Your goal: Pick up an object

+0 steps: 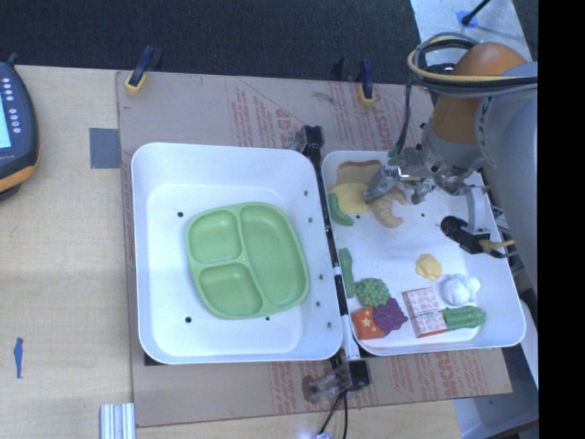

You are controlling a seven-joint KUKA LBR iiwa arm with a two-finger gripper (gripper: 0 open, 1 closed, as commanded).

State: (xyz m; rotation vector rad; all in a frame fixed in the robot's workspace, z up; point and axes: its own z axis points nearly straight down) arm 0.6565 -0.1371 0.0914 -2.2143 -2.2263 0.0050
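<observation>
My gripper (396, 187) hangs over the far left part of the right bin (498, 337), below the arm's orange band. Directly under and beside it lie a tan bread-like piece (389, 212), a yellow piece (350, 197) and another tan piece (358, 168). A green curved piece (338, 211) lies against the bin's left wall. I see nothing lifted clear of the bin floor.
The left bin (155, 245) holds a green divided plate (245, 260). Near the right bin's front lie a broccoli (372, 291), purple grapes (391, 315), a red-orange piece (365, 324), a pink box (422, 311), a white piece (459, 289) and a yellow lump (428, 265).
</observation>
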